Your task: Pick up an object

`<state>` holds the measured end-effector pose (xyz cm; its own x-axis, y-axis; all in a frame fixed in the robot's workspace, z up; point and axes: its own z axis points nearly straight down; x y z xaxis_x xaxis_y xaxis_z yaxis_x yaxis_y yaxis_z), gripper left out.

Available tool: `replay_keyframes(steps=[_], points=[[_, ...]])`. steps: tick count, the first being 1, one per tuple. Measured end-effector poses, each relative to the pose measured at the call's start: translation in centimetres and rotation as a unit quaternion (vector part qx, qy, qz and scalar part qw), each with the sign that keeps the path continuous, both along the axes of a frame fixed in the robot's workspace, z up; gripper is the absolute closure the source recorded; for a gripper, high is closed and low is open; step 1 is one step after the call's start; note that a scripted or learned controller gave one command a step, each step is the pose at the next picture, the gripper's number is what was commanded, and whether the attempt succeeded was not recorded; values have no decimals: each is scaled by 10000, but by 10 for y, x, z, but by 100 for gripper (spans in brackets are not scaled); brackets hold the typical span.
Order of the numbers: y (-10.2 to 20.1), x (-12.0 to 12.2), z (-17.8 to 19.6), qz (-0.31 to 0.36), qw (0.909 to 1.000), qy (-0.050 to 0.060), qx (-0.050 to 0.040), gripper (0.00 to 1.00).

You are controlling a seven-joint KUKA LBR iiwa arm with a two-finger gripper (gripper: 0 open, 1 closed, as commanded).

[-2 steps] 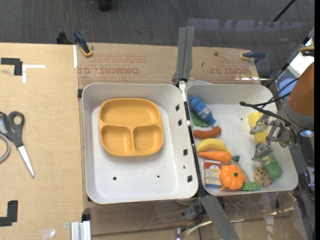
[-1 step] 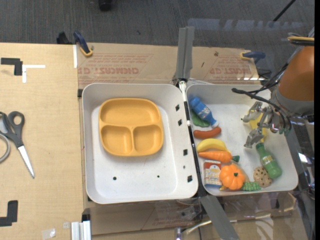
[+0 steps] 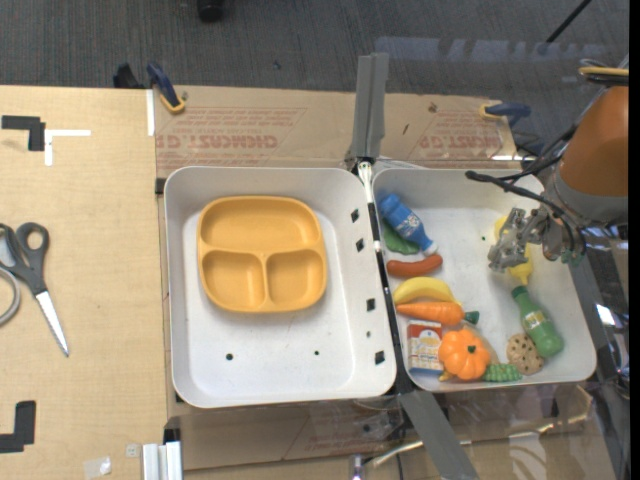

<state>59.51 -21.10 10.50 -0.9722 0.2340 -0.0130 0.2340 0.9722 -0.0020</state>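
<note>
We look down on a pale wooden bench (image 3: 80, 298) backed by cardboard, with dark carpet beyond it and a pair of scissors (image 3: 35, 278) lying at its left edge. Two white bins sit side by side: the left bin (image 3: 200, 368) carries a yellow divided plate (image 3: 263, 253), and the right bin (image 3: 470, 208) carries toy food. The gripper (image 3: 515, 246) hangs over the right bin's far right part, near a small yellow piece (image 3: 503, 230) half hidden behind it; we cannot tell what that piece is. Just below the gripper lies a green bottle (image 3: 537, 323), with a cookie (image 3: 522, 351) beside it. Well to the left lie a blue bottle (image 3: 405, 221), sausage (image 3: 414, 265), banana (image 3: 425, 290), carrot (image 3: 432, 311) and pumpkin (image 3: 465, 353).
</note>
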Motion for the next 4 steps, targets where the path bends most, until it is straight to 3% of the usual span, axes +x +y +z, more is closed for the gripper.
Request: replay_keyframes(steps=[1, 2, 3, 4], points=[[0, 0, 0, 0, 10000, 1, 1, 0], [0, 2, 11, 15, 10000, -26, -15, 100], [1, 2, 11, 15, 10000, -26, -12, 0], [-5, 12, -11, 40, 10000, 35, 41, 0]])
